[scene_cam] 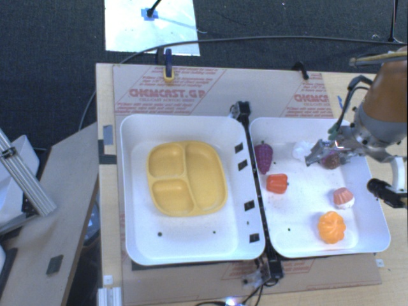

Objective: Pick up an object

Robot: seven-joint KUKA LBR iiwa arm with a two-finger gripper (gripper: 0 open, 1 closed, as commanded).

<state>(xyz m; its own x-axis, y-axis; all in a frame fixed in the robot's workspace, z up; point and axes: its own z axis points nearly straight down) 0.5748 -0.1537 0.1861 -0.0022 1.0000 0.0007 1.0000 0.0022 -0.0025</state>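
From the fixed camera above the bench, the grey arm with its orange band (pixel 387 94) reached in from the right and hung low over the far part of the right-hand shallow white bin (pixel 299 247). Its two-finger gripper (pixel 324 153) sat at the wrist's left end, pointing left; whether it was spread or pressed together could not be told from this angle.

A dark, brownish rounded object (pixel 331 161) lay directly under and touching the gripper's tip, partly hidden by it (nothing showed it pinched). A small white crumpled piece (pixel 301 150) lay just to the gripper's left. Further left, against the bin's dividing wall, lay a purple plastic toy vegetable (pixel 263 156) with its long axis running far to near, and beside it, nearer the camera, a red-orange toy pepper (pixel 276 183).

Well apart on the near side rested a pink-and-white toy cake (pixel 343 197) and an orange toy pumpkin (pixel 331 227). The dark object looked the likeliest target, being closest to the tool.

The left-hand white bin (pixel 137 234) held a yellow three-compartment plastic tray (pixel 187 177).

Both bins stood on a brown protective sheet (pixel 191 88) printed in red with "CHEMCAST GP"; the smaller print was unreadable.
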